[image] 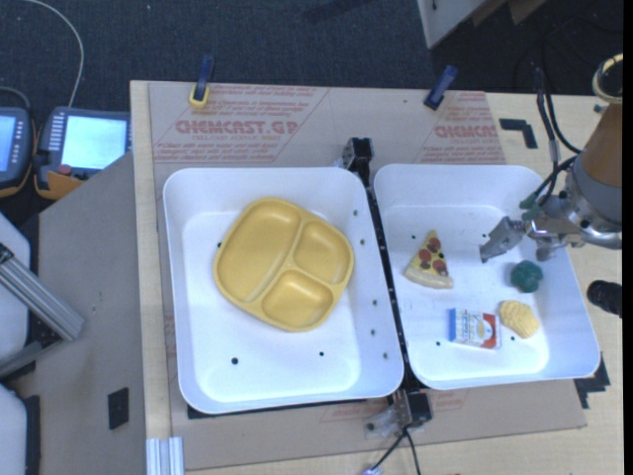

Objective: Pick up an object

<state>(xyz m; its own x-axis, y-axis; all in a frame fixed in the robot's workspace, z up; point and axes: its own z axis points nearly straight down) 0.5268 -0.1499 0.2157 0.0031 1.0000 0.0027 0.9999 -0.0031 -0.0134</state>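
Hovering – pincer (519, 240) over right bin (415, 191) | fingers spread, holding nothing | green ball (526, 276) just below (untouched)

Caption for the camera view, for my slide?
Gripper above right bin near pizza slice and green ball.

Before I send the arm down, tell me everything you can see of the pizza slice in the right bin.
The pizza slice looks like a small plastic toy wedge: pale yellow cheese, red round toppings with a bit of green, and a tan crust along its wide lower edge. It lies flat on the floor of the right bin, in the bin's left half, tip pointing up the view. Nothing touches it; the gripper is off to its right.
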